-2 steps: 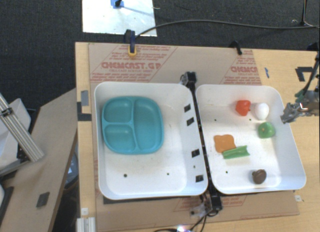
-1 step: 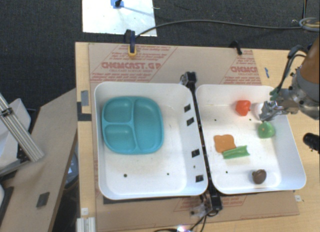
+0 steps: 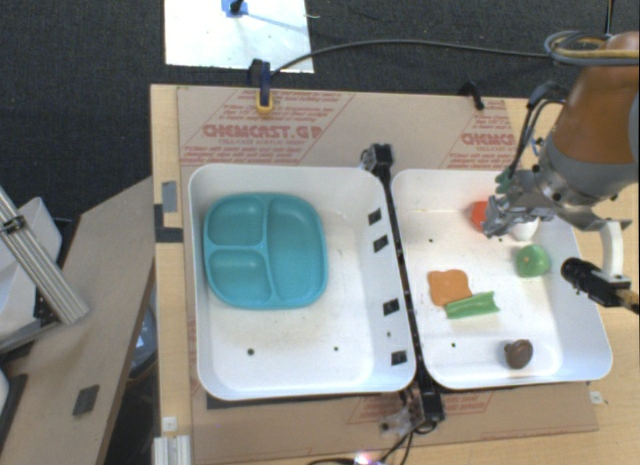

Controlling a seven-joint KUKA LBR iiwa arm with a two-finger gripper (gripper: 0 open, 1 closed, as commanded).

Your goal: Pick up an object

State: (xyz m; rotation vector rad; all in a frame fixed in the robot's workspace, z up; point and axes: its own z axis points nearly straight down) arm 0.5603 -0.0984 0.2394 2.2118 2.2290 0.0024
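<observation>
Two white bins are seen side by side on a brown sheet (image 3: 300,123) printed with red "CHEMCAST" lettering. A teal divided plate (image 3: 265,250) lies in the left bin (image 3: 290,358). In the right bin (image 3: 560,348) are scattered a red object (image 3: 480,214), a green ball (image 3: 532,260), an orange piece (image 3: 449,285), a green strip (image 3: 471,305) and a brown lump (image 3: 518,353). The gripper (image 3: 510,215) is placed beside the red object; its grip cannot be told
</observation>
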